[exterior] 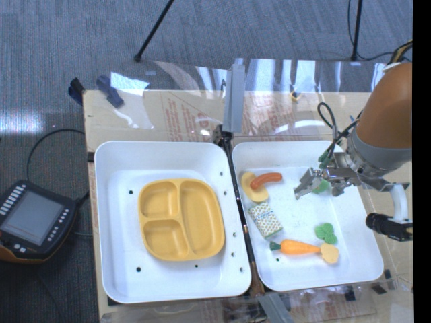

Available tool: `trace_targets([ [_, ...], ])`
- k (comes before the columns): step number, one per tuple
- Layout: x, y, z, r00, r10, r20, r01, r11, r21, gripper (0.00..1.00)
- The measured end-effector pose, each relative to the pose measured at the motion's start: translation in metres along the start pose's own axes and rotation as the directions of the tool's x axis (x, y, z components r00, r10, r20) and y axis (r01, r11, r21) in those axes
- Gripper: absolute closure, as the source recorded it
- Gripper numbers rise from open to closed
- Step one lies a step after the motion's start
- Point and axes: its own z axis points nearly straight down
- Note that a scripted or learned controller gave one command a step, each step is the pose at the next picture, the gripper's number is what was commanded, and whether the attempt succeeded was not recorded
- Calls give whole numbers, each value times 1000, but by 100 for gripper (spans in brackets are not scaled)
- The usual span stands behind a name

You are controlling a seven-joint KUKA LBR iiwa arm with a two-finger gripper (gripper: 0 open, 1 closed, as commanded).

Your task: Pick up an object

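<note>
Looks like a robotics lab: grey carpet around a bench bearing two white bins, clear shield panels behind the bench, tripod legs beyond, teach pendant left of the bench.

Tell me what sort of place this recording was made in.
Probably a robotics lab: two white bins on a taped bench, toy food like a carrot, a control pendant on grey carpet.
</note>
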Motion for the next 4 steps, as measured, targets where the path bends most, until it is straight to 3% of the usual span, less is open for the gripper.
trace_targets([
  [1, 30, -69, 58, 1000, -28, -2, 28, 1000, 7, 0],
  [2, 37, -70, 142, 998, -70, -1, 70, 998, 0, 0],
  [3, 35, -72, 136, 998, -64, -4, 64, 998, 9, 100],
  [4, 12, -68, 27, 989, -150, 4, 150, 989, -11, 100],
])
